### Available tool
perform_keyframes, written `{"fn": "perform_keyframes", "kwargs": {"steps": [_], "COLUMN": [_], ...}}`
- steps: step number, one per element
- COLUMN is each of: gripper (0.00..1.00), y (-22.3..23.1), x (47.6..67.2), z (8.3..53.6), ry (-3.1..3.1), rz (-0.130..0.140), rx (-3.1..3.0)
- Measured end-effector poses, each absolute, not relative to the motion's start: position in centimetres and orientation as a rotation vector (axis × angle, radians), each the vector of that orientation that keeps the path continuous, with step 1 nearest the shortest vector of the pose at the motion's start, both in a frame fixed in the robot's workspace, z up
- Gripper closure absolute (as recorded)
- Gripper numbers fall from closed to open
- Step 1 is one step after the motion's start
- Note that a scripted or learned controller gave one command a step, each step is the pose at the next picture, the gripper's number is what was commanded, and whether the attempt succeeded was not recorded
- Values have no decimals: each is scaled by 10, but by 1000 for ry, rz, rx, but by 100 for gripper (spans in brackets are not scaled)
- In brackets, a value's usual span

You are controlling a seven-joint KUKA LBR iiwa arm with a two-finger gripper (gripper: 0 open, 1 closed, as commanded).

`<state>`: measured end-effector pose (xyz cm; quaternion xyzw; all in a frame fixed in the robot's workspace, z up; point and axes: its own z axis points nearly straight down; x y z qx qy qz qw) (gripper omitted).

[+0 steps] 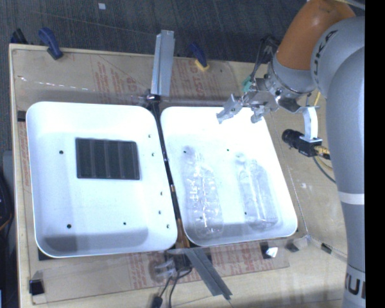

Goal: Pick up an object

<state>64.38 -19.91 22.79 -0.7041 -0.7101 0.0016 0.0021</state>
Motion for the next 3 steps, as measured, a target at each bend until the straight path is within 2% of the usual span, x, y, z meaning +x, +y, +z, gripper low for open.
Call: {"fn": "perform_keyframes", "kwargs": {"steps": [1, 2, 3], "gripper": [0, 0, 0], "y": [-133, -149, -148], "x": [583, 550, 532], "z": [179, 149, 168], "ry": [-2158, -2054, -2220], "rz": [7, 4, 3], "rx": [-2276, -2373, -2214]}}
